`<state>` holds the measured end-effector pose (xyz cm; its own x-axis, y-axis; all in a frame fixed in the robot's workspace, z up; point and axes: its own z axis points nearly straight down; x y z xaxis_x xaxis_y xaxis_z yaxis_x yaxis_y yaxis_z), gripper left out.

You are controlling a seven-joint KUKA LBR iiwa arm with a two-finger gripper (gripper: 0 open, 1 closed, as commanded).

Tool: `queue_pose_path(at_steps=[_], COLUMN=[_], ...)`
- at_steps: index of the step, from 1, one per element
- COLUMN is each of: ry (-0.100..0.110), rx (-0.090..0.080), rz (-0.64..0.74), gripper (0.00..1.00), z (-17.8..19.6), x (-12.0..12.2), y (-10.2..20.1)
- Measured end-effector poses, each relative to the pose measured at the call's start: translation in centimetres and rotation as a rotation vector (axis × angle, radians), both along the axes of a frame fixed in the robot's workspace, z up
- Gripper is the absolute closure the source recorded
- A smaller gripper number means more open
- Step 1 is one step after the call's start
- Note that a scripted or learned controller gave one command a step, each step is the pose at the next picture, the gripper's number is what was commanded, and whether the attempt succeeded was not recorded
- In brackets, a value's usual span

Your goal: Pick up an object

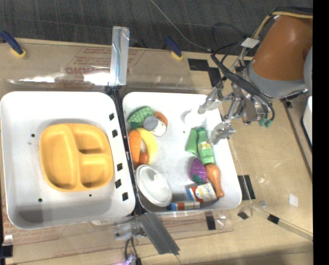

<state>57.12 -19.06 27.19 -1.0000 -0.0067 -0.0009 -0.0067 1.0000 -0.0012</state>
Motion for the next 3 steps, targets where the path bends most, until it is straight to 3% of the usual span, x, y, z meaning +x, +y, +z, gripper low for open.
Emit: queue_pose_path(at_steps=[1,2,3], ry=[0.009,-0.001,-0.007], rx=[0.004,0.001,-0.001], rz=[0.029,-0.043,-0.035], gripper=[0.00,0.00,1.00], z=[-13.5,-17.9,-16.6], x=[-0.2,1.7,2.0], y=[-1.7,-2.0,-1.8])
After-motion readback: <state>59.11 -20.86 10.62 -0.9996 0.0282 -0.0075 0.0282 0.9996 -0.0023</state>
